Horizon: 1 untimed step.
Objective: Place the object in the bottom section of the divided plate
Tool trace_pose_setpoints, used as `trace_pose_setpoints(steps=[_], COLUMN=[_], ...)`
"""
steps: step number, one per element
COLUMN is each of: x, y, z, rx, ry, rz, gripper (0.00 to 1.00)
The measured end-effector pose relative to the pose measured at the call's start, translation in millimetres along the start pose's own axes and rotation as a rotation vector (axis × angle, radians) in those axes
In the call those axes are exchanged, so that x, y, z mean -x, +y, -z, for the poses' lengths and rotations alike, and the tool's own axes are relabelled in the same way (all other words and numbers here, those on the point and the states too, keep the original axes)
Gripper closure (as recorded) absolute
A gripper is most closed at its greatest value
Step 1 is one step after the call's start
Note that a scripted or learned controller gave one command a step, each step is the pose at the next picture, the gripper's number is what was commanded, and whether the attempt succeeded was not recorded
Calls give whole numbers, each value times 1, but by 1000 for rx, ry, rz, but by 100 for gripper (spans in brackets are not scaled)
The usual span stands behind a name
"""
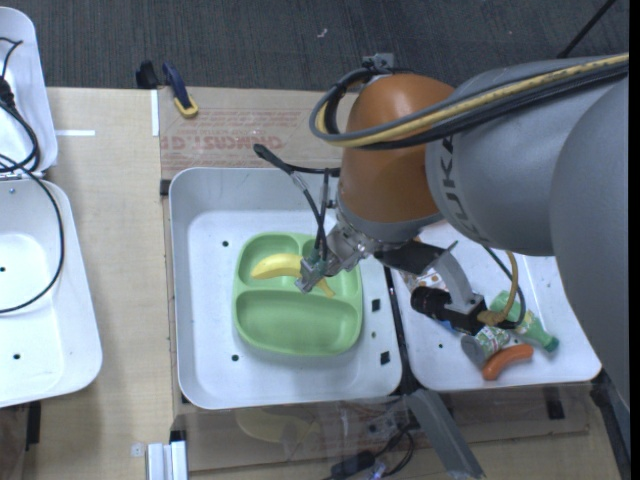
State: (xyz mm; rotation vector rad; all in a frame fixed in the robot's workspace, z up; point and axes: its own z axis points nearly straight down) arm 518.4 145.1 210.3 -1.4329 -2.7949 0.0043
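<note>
A green divided plate (262,320) lies in the left white bin (200,298). Its wide bottom section holds nothing. A yellow banana (273,265) rests in the plate's upper left section. My gripper (314,274) hangs just over the middle divider, at the banana's right end and touching or nearly touching it. A small yellow streak shows just below and to the right of the gripper tips. The wrist and the orange band hide the plate's upper right section.
The right bin (560,363) holds a green and white packet (503,337) and an orange carrot-like piece (506,360) near its front. A blue and black clamp (177,88) lies on the cardboard behind the bins. Black cables cross a white tray (40,358) at far left.
</note>
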Motion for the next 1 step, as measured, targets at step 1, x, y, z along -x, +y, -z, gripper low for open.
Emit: trace_pose_setpoints(steps=[1], x=[0], y=[0], z=[0], rx=[0], ry=[0], rz=[0], gripper=[0])
